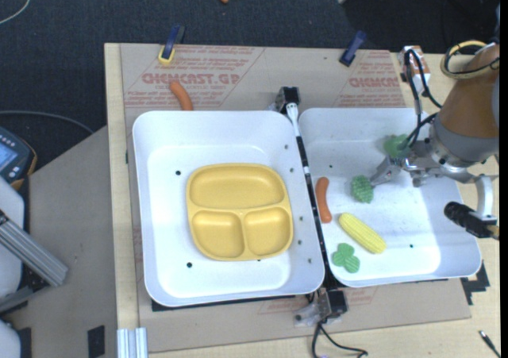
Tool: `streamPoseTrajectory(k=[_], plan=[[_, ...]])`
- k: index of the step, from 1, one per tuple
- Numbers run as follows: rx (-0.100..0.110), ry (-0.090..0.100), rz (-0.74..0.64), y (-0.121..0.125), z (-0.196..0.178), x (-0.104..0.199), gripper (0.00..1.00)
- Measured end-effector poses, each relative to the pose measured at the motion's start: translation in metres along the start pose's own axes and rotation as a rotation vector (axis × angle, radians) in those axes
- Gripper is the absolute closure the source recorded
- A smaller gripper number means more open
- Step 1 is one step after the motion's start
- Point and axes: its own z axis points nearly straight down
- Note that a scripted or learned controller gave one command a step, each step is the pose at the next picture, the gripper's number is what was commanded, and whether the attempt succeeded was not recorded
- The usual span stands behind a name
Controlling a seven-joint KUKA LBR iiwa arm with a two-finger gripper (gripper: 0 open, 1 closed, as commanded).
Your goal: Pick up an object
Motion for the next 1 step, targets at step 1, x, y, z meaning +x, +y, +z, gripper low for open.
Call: streamPoseTrajectory(k=[1], plan=[[-0.012,-0.004,0.001,0.0031,0.0263,-0.0015,0.0]])
